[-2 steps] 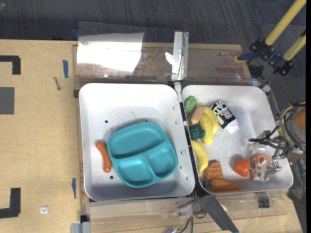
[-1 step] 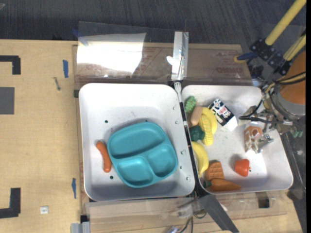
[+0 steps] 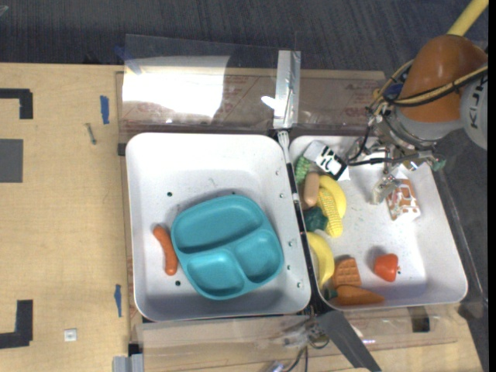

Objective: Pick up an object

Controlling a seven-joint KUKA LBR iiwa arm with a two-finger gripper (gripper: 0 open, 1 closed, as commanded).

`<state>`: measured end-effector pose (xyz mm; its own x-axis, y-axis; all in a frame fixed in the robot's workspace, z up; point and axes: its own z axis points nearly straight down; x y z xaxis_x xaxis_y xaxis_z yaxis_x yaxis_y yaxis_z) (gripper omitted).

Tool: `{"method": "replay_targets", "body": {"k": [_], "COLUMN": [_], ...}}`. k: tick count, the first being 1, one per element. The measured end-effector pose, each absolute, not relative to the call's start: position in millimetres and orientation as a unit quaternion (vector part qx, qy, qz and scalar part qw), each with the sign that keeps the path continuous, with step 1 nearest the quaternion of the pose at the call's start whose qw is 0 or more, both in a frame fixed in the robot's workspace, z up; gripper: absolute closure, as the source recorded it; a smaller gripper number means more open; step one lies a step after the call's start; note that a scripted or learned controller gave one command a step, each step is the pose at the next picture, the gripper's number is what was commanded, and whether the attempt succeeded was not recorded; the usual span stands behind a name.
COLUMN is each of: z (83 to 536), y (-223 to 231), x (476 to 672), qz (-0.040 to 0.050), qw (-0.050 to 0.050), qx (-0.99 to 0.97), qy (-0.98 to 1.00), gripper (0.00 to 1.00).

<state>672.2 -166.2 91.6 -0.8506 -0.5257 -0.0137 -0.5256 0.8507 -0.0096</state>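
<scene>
The gripper (image 3: 397,178) is hanging over the right bin (image 3: 446,281) with a small packet (image 3: 402,200) just beneath, grip state unclear, so lifting calls for a confirmed hold.

A divided plate (image 3: 225,245) lies in the left bin (image 3: 147,161) with a carrot (image 3: 166,250) just left of it; toy foods (image 3: 332,204) crowd the right bin's (image 3: 442,273) left side.
</scene>
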Motion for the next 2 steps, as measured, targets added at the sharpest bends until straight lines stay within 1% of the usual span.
{"method": "replay_targets", "body": {"k": [1, 2], "z": [88, 89], "y": [-175, -156], "x": [622.3, 563.5], "qz": [-0.0007, -0.0019], "qw": [0.005, 0.006], "qx": [-0.254, -0.212], "qy": [0.967, 0.977], "gripper": [0.00, 0.00]}}
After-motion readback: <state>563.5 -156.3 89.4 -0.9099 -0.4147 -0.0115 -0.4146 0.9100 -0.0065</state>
